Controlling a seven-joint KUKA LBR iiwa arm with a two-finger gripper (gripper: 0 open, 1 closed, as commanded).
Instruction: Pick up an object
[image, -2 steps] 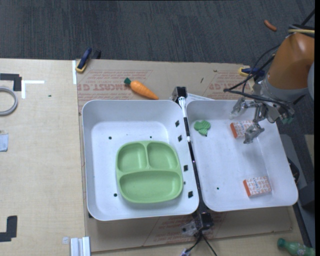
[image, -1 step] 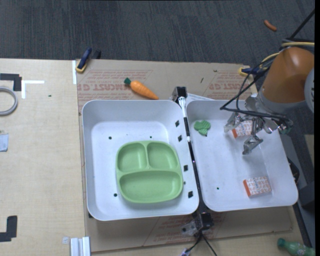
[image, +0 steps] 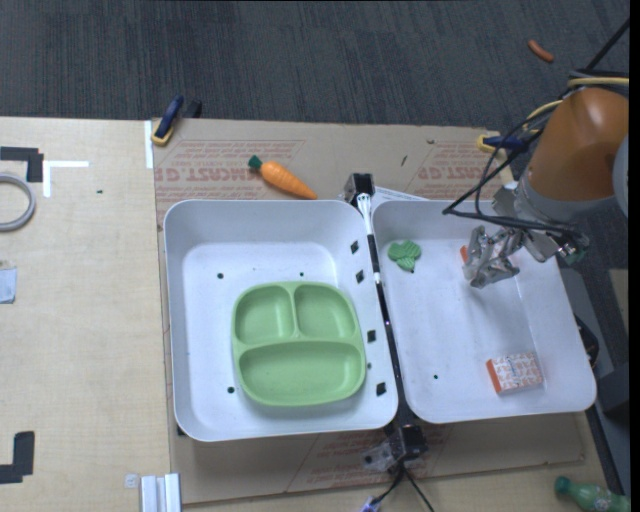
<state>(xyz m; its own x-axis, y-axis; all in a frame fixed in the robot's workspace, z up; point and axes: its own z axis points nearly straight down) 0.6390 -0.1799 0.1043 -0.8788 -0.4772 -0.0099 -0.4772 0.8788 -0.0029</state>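
We've got the gripper (image: 490, 268) low in the right bin (image: 450, 390), upper part; can't tell its state from this angle. Nearest pick, we reckon: green leafy item (image: 404, 255), just to its left, approx same height in view. Orange-white box (image: 515, 373) lies nearer the cam, further off.
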